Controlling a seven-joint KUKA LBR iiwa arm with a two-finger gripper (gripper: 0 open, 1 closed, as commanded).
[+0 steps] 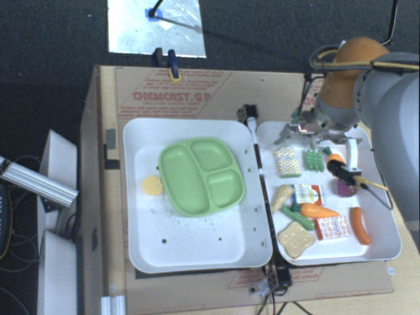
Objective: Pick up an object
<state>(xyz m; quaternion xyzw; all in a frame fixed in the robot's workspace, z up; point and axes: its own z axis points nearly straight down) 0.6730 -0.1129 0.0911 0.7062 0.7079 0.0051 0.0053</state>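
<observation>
The grey arm [387,90] with its orange band fills the upper right of the frame, reaching down to the top of the right bin [387,238]. The left bin [141,241], centre frame, carries a green divided plate [200,176] and a small yellow disc [152,186] at the plate's left edge. The gripper [303,128] hangs at the right bin's upper left; whether its jaws are parted cannot be told, and nothing is seen between them. Just below it lie a pale waffle-patterned block [287,161] and a green ridged piece [314,159]. Lower in that bin lie a slice of toast [296,239], a carrot [318,210] and a sausage [360,225].
</observation>
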